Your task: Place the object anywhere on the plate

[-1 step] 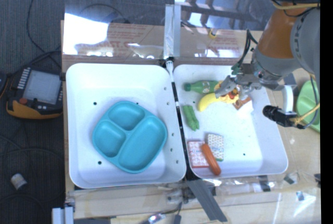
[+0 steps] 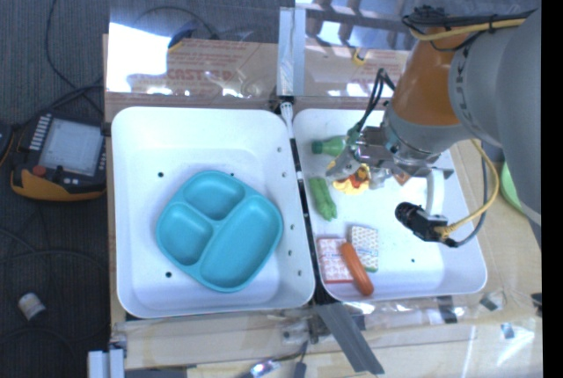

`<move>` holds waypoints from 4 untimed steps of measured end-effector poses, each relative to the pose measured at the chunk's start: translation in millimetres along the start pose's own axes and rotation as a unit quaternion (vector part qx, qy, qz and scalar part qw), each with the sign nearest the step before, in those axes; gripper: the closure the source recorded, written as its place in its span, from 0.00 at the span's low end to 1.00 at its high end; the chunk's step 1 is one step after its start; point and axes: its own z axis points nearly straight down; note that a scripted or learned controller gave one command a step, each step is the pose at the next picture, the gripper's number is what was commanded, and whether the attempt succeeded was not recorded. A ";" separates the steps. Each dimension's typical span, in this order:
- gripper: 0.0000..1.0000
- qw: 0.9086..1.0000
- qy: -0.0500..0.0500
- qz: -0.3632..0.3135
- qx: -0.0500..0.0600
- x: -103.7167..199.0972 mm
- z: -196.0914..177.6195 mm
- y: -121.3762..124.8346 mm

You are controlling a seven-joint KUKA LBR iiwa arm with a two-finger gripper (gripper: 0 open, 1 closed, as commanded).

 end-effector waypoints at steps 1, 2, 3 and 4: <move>1.00 1.000 -0.001 -0.029 -0.001 -67.9 -51.5 -28.8; 1.00 0.996 0.000 -0.086 0.000 -1.5 0.2 -59.6; 1.00 0.999 0.000 -0.051 0.000 69.7 -35.2 -88.6; 1.00 0.992 -0.001 -0.125 0.001 156.4 -1.2 -98.4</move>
